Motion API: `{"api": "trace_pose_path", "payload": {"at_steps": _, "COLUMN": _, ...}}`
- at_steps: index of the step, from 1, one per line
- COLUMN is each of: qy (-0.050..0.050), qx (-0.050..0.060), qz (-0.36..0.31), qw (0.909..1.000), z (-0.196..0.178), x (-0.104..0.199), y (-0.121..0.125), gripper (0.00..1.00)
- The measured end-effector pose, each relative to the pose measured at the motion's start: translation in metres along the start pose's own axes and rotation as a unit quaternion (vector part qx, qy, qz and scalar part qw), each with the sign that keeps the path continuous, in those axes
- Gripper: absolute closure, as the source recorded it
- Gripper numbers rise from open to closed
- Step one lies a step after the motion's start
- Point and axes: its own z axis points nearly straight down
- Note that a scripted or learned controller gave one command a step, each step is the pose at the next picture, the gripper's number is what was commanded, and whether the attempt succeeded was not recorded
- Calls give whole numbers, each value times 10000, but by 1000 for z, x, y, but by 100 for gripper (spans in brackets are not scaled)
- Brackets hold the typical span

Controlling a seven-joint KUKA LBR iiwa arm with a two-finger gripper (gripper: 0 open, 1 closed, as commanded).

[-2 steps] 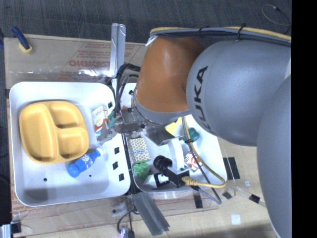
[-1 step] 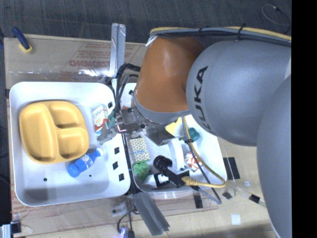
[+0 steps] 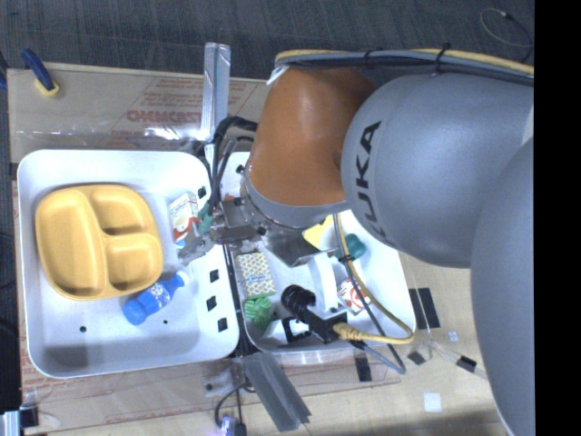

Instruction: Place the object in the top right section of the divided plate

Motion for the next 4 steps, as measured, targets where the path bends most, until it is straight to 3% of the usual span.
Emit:
{"api": "trace_pose_path", "payload": {"at_steps": 1, "qy": 0, "qx": 0, "qz": 0, "qw": 10000, "z": 0, "x": 0, "y": 0, "gripper": 0}}
{"api": "trace_pose_path", "payload": {"at_steps": 2, "qy": -3, "qx": -6, "qz": 1853, "qw": 9827, "z": -17, "x": -55, "y": 2, "gripper": 0}}
{"api": "trace_pose_path", "payload": {"at_steps": 3, "qy": -2, "qx": 20, "qz": 640, "qw": 9979, "z": 60, "x": 25, "y": 3, "gripper": 0}}
{"api": "trace_pose_path", "payload": {"at_steps": 4, "qy": -1, "qx": -5, "qz": 153, "qw": 9999, "z": 0, "x": 31, "y": 21, "gripper": 0}}
